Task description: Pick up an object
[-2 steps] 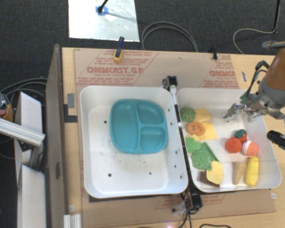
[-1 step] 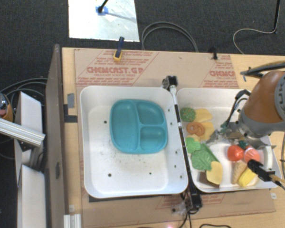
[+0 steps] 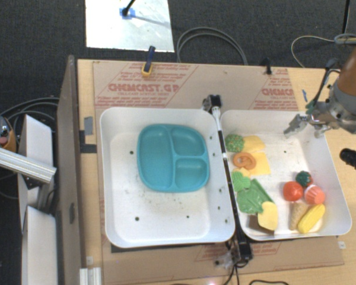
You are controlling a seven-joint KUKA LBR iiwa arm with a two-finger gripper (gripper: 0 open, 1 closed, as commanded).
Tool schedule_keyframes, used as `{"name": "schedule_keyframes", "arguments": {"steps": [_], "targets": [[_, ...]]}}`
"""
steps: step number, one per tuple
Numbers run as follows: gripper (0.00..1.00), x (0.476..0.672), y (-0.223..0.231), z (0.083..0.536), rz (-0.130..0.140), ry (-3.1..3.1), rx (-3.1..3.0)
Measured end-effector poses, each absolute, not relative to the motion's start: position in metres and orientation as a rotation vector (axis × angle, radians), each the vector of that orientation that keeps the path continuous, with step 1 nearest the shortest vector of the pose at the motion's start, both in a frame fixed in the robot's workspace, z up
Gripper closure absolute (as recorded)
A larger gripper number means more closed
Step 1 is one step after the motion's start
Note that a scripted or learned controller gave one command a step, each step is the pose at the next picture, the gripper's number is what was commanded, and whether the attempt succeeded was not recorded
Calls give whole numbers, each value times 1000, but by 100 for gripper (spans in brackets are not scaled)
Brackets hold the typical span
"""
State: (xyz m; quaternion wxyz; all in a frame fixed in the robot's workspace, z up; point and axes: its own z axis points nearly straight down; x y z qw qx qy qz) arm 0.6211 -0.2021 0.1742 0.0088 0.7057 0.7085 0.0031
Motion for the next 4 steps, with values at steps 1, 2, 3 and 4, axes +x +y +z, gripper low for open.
{"name": "schedule_keyframes", "arguments": {"steps": [1,2,3,4], "targets": [[0,562,-207,81,-3,2223,2224],[0,500,-172,84,-1,2226,2224],[100,504,-174,96,5,2219,2216],[0,504,-174,95,5,2220,2217]]}}
